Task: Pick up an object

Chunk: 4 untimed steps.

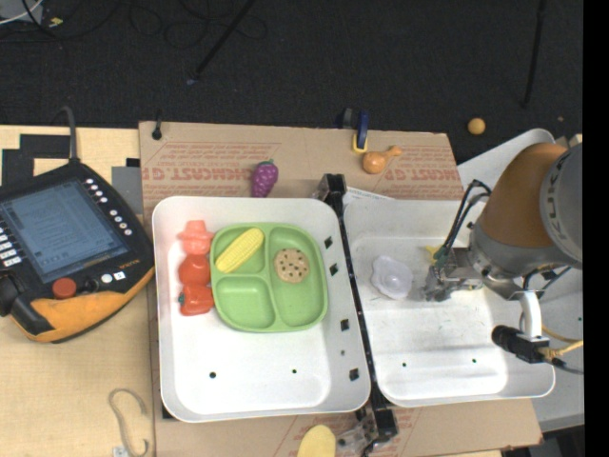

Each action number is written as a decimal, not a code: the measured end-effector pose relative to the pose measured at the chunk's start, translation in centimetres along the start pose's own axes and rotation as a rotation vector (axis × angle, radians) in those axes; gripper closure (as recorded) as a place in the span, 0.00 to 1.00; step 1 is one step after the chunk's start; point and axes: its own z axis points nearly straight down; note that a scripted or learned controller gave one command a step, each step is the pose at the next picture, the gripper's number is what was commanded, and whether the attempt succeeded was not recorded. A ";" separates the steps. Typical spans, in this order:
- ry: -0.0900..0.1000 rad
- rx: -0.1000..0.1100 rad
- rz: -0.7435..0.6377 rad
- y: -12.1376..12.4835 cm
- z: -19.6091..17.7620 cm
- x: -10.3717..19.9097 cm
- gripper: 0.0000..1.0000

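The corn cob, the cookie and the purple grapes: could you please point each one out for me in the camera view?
corn cob (237, 248): camera view, middle of the yellow cob.
cookie (291, 266): camera view, centre of its speckled top.
purple grapes (265, 177): camera view, middle of the bunch.

Honestly can't make out much around the tool (440, 284): it's a dark blurry clump low in the right bin (447, 369), so no telling how its tips sit. The clear roundish thing (391, 276) just beside it is too washed out against the white to identify. The arm (533, 208) runs off the right edge. Down at the bottom, a yellow object (317, 441) is cut off by the frame, and so is the looped cord (128, 417) on the counter (57, 388).
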 end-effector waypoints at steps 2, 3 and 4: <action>-0.003 -0.004 0.006 -1.8 -9.6 -0.3 1.00; -0.003 -0.004 -0.002 -1.7 -13.1 -0.5 1.00; 0.000 0.001 -0.004 -2.1 -13.1 3.7 1.00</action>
